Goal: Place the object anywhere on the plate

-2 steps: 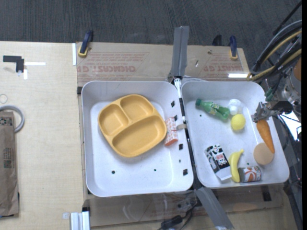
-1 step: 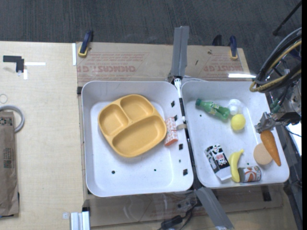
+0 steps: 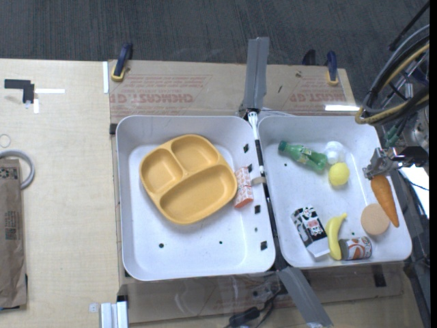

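Camera view puts the gripper (image 3: 384, 164) at the right edge, closed on the carrot's (image 3: 384, 198) top. Judging by this, pickup is underway; next comes lifting it leftward to the yellow plate (image 3: 188, 178) mid-left.

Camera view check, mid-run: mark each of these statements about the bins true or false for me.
1. The yellow plate lies in the left bin. True.
2. The carrot already rests on the plate. False: it is at the right bin's far right edge, under the gripper.
3. The banana lies in the right bin. True.
4. The green bottle stands upright. False: it lies on its side.
5. An orange packet lies beside the plate. True.
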`<action>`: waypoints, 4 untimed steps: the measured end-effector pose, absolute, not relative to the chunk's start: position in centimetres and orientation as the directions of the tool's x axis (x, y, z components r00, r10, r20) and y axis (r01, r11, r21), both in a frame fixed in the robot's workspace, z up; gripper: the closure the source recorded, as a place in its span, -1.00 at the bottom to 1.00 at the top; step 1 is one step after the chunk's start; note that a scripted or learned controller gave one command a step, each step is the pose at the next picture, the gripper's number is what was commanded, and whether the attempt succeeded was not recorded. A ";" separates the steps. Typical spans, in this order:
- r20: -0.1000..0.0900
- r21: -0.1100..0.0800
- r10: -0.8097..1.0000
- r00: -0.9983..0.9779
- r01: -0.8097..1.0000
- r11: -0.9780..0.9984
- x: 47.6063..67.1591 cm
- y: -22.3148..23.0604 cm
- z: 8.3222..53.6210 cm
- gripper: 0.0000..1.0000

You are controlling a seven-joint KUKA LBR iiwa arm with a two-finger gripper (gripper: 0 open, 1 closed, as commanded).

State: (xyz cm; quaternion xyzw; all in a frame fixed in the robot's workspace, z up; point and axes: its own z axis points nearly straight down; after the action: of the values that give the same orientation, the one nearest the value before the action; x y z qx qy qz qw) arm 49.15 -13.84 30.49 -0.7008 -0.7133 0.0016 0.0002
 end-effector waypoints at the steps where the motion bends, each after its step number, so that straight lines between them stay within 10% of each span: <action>1: -0.001 -0.005 0.992 0.129 0.992 -0.129 47.7 -14.1 26.6 1.00; 3: -0.003 -0.004 0.997 -0.083 0.997 0.083 54.1 7.3 23.8 1.00; 4: -0.003 -0.001 0.963 -0.271 0.963 0.271 58.1 7.8 25.3 1.00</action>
State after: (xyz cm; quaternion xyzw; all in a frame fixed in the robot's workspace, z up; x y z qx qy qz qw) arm 58.07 7.85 25.26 -0.6037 -0.7972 0.0014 -0.0007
